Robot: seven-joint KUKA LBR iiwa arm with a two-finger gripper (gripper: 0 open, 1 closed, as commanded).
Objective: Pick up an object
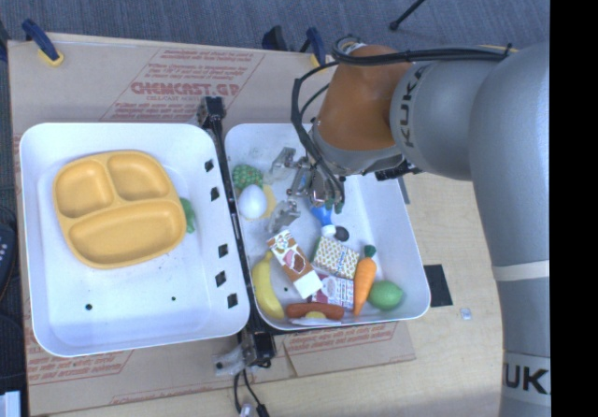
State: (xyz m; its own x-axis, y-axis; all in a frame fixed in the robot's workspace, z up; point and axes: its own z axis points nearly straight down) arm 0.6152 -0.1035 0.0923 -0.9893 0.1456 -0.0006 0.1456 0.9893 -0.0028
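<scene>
While the arm (pixel 439 116) reaches in from the right, its claw (pixel 313 183) hangs low over the upper middle of the right bin (pixel 392 219), metal bits splayed out around it. Honestly can't tell from this angle whether it's wide or narrow, and I don't see anything clearly caught in it. Just below it there's a small blue thing (pixel 322 215), too blurry to name.

The pile of toy food sits in that right bin: a white egg (pixel 251 203) near the left wall with something green (pixel 247 176) just above it, a banana (pixel 265 288) along the lower left, a sausage (pixel 313 311) at the bottom edge, a carrot (pixel 364 280) standing tilted next to a lime (pixel 386 294) in the lower right corner. A couple of little printed cartons (pixel 336 258) lie between the banana and the carrot.

The left bin (pixel 37 247) holds a yellow divided tray (pixel 117 208), with a bit of green (pixel 190 216) peeking out at its right edge. Both bins sit on cardboard on the worktop (pixel 448 350).
</scene>
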